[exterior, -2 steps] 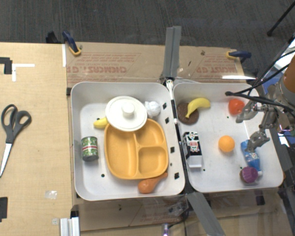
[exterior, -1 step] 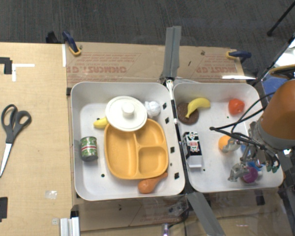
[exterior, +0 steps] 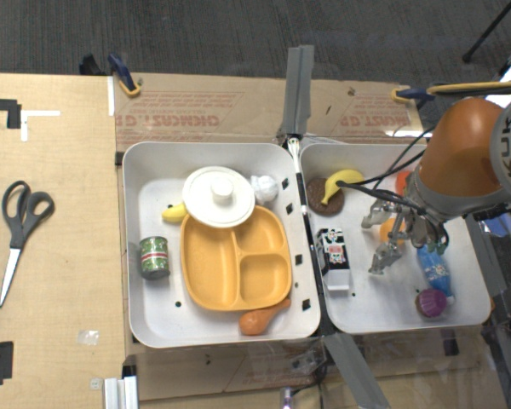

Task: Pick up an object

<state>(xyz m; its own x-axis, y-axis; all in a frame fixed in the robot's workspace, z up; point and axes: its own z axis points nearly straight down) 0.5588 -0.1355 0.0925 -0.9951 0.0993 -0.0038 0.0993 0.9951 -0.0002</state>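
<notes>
My gripper [exterior: 379, 242] hangs low over the middle of the right bin [exterior: 358, 313], and its fingers stand open with nothing clearly held between them. A small orange-yellow piece [exterior: 389, 228] shows just beside the fingers, partly hidden by the wrist. A blue bottle [exterior: 433, 268] lies right of the gripper, with a purple ball [exterior: 431, 302] below it. Left of the gripper lies a black and white box [exterior: 333, 253]. A banana [exterior: 340, 181] rests on a brown disc at the bin's far left corner.
The left bin [exterior: 145, 309] holds a yellow divided tray [exterior: 235, 267], a white lid [exterior: 218, 196], a green can [exterior: 154, 256], a small yellow item [exterior: 175, 213] and an orange carrot-like piece [exterior: 258, 320]. Scissors [exterior: 19, 220] lie on the bench at left.
</notes>
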